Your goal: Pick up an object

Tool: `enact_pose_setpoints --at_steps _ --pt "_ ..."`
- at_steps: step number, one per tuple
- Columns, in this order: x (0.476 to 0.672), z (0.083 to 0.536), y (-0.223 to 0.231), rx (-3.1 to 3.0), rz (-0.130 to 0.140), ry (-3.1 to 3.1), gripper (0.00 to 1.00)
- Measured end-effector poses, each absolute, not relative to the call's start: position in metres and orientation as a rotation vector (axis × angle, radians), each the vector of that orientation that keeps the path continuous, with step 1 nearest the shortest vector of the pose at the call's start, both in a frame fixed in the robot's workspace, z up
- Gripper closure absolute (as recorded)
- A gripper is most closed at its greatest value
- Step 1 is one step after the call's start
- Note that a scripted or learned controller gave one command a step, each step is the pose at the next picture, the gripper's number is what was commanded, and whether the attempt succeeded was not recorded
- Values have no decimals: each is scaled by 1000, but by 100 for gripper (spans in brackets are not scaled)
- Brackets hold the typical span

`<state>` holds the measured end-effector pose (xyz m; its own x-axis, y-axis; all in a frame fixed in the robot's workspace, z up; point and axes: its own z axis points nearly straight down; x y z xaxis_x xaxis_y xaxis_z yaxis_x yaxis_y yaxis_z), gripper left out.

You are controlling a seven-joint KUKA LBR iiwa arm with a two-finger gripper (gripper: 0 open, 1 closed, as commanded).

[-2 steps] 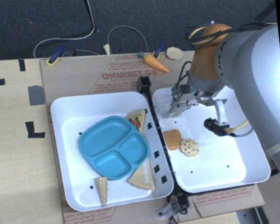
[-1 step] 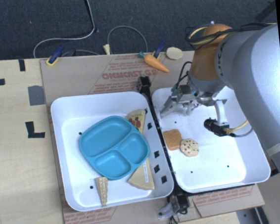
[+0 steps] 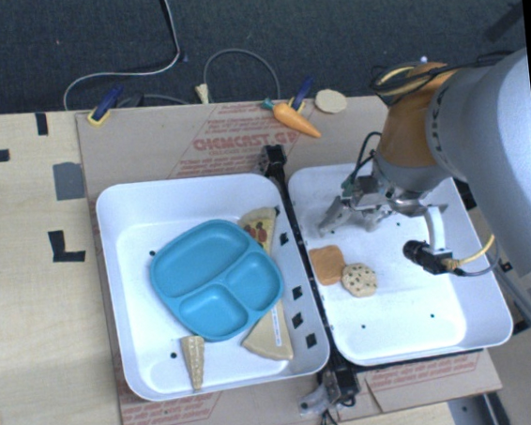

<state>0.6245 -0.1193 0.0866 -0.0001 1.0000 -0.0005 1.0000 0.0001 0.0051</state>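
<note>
The grey arm [image 3: 483,127] with its orange band fills the upper right and is cut off by the picture's edge; it hangs over the right bin [image 3: 420,332], which I take as the landmark here. The left bin [image 3: 121,269] lies just beside it, touching along the dark middle seam, and bears a blue divided plate [image 3: 218,278] with pale wedge-shaped pieces around it, one partly tucked under the plate's far corner.

The gripper [image 3: 337,216] sits in the right bin's upper left part, its fingers slightly apart with nothing between them, pointing toward the seam. The tan toast slice [image 3: 328,264] lies flat near the right bin's left wall, just below the fingertips and apart from them; it is squarish, so no long axis shows. The chocolate-chip cookie [image 3: 359,280] touches its lower right corner. Beyond the right bin's far wall lie a toy carrot [image 3: 295,119], pointing right and slightly toward the bin, and a small beige disc [image 3: 331,102].
</note>
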Motion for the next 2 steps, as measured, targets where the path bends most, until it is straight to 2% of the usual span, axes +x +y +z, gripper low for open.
enact_pose_setpoints --at_steps 1,2 --pt "671 113 -94 2214 5 2225 0" --pt "607 86 -96 2218 3 2219 0"
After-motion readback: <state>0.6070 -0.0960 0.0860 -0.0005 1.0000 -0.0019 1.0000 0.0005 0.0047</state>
